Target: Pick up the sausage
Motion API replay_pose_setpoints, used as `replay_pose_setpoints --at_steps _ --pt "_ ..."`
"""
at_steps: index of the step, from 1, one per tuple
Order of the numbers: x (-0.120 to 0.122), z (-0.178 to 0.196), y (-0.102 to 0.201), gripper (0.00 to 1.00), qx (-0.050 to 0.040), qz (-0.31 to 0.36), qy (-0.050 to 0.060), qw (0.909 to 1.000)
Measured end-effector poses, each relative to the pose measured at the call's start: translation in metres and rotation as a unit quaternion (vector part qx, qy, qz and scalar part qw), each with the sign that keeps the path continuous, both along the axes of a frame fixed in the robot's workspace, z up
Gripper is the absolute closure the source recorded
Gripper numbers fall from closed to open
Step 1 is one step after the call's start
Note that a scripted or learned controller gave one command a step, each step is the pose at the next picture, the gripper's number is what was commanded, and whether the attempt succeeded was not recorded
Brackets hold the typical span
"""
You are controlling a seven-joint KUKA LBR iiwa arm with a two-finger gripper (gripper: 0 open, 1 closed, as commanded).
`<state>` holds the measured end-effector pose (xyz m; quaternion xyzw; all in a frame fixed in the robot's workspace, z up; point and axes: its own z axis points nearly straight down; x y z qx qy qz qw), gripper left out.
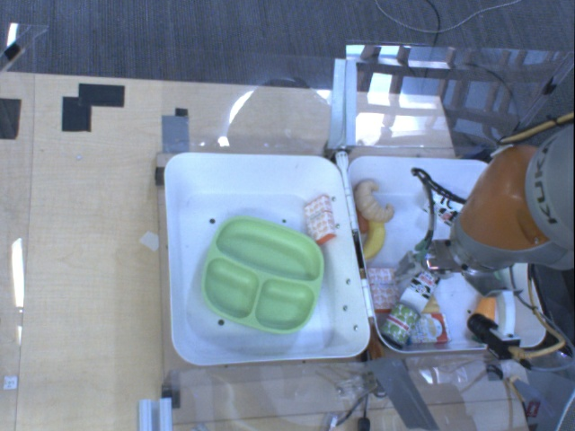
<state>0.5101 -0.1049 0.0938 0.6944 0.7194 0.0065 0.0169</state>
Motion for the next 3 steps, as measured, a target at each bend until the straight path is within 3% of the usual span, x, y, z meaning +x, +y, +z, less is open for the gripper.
replay_pose_setpoints --at_steps 2,3 --pt "0.0 0.0 0.0 0.0 0.0002 0.0 0.0 1.0" --pt "-0.005 -0.002 -0.016 0.0 0.0042 0.055 0.006 0.9984"
